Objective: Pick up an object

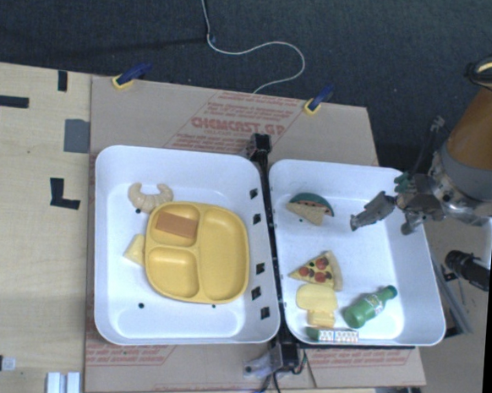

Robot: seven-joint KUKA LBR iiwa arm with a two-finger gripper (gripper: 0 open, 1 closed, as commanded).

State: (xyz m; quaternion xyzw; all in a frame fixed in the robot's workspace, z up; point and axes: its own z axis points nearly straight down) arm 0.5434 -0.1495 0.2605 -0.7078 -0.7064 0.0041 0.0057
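Nearest us, the green bottle (pixel 368 306) lies on its side in the right bin (pixel 418 273), beside the pizza slice (pixel 319 268). Our gripper (pixel 390 213) hangs open and empty above that bin. A rounded bottle could roll from our fingers. Farther back, the cardboard's (pixel 226 122) red print is unreadable.

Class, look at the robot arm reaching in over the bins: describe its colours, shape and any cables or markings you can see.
The arm is a rounded body with an orange band above a grey wrist section. The gripper is a compact block of dark grey metal, from which two dark fingers project. The picture is too coarse to show markings or cables on it.
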